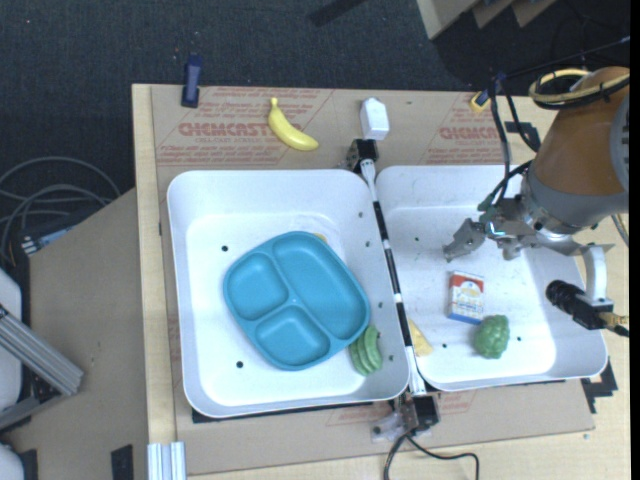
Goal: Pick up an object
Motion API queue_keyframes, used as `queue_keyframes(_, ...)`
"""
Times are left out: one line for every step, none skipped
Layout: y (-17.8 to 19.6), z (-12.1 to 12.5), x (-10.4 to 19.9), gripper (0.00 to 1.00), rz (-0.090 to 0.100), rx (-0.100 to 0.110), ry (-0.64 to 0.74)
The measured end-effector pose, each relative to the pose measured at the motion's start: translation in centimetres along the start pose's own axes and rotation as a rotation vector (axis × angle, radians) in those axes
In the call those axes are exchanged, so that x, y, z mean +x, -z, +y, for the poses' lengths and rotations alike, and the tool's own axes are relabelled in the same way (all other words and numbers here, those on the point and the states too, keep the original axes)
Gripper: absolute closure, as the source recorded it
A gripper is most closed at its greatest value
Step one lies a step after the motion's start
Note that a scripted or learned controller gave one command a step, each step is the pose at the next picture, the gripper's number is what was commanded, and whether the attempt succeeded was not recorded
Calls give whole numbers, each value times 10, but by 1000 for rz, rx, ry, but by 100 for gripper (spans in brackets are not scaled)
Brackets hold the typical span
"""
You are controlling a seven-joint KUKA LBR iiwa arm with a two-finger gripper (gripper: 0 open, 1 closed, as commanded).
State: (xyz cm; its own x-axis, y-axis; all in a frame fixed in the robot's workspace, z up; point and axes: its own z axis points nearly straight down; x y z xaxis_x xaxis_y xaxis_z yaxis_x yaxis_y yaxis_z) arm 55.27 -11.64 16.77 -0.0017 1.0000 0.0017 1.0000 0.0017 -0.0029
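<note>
Arm (585, 158): broad orange band over grey wrist housing. Metallic silver gripper (468, 240) beneath. Black and yellow cables looped above band.

A robotics lab — cardboard-topped bench (240, 128), white bins (190, 218), loose cables (50, 198)

My bench (250, 118) is brown board; dark carpet (100, 28) at 12 o'clock; grey cables (40, 208) at 9.
</note>
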Motion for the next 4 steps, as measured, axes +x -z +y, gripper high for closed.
queue_keyframes(-79,-17,6,0,-5,-13,-3)
queue_keyframes(-80,-10,8,0,-6,-10,-3)
queue_keyframes(-79,0,15,0,-8,-13,-4)
queue_keyframes(-68,2,14,100,-13,-20,-6)
